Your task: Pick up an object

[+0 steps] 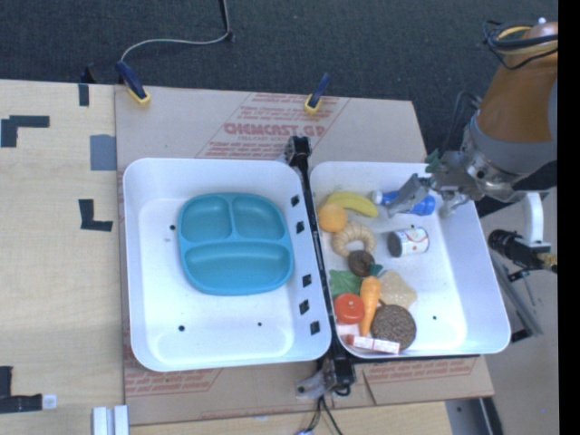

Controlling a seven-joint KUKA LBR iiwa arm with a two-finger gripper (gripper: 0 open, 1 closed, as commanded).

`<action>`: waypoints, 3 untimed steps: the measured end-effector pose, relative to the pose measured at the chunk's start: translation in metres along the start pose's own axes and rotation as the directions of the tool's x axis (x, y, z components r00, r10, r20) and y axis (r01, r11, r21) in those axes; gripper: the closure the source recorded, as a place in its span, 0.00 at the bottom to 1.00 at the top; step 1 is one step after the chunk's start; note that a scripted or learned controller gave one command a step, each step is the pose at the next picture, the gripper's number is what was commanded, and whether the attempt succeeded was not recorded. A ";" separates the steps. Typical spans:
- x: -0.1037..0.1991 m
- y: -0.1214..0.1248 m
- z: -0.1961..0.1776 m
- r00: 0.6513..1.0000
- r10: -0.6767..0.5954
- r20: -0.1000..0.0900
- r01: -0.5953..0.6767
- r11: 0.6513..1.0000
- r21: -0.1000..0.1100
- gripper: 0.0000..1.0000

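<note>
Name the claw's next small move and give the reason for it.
Probably a short descent onto the blue object. The claw hangs at the right bin's upper part, right over that object, while the banana and white can lie farther off.

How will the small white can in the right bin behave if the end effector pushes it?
The white can lies on its side on the smooth floor of the right bin, so it will probably roll rather than slide. It looks small, so it is likely light and may skid away at a touch. Its rounded wall could slip between fingers unless gripped across the middle.
</note>
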State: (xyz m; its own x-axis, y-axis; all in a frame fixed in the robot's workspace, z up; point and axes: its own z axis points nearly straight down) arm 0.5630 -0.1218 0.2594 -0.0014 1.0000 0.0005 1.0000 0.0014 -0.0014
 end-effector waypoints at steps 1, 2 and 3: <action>-0.002 -0.010 0.173 1.000 0.001 -0.001 -0.001 1.000 -0.003 0.00; -0.004 -0.010 0.163 1.000 0.001 0.003 -0.001 1.000 -0.006 1.00; 0.062 0.008 0.075 1.000 -0.001 0.000 0.001 1.000 -0.002 1.00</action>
